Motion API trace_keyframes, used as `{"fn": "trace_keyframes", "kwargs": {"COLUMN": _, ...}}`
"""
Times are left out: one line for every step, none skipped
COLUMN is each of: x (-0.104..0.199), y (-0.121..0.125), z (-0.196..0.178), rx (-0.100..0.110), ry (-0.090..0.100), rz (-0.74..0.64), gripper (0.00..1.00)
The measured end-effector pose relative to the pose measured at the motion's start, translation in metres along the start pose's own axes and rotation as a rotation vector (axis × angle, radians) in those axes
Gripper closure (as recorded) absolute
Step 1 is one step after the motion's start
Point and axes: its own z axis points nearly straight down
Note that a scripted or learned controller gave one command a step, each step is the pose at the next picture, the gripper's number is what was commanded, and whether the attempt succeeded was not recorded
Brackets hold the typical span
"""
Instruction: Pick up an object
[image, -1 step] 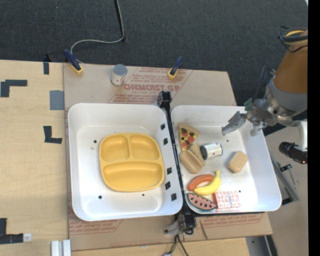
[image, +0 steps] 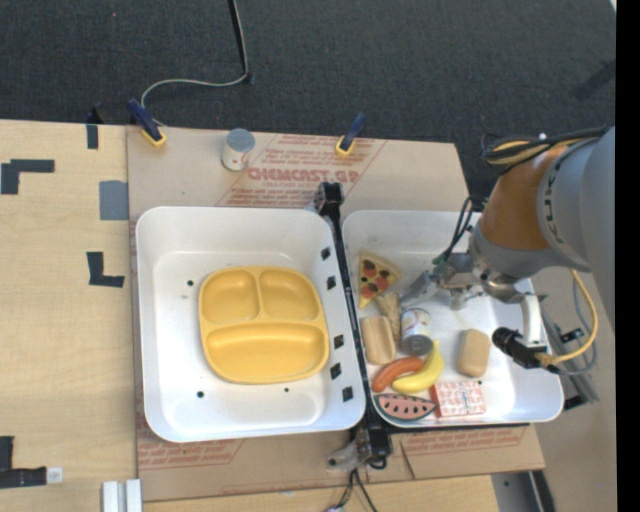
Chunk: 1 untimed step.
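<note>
The claw (image: 420, 288) hung low over the right bin (image: 520, 405), just above the small can (image: 414, 323). Whether it was apart or together, I couldn't tell. Pizza slice (image: 376, 276) and banana (image: 424, 372) flanked that can.

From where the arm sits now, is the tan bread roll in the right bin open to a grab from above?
Probably yes: the tan bread roll lies apart from the other toys, nothing over it, with the gripper close by.
</note>
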Motion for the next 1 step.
{"fn": "trace_keyframes", "kwargs": {"x": 0.0413, "y": 0.0782, "z": 0.0064, "rx": 0.007, "ry": -0.006, "rz": 0.000, "gripper": 0.00}}
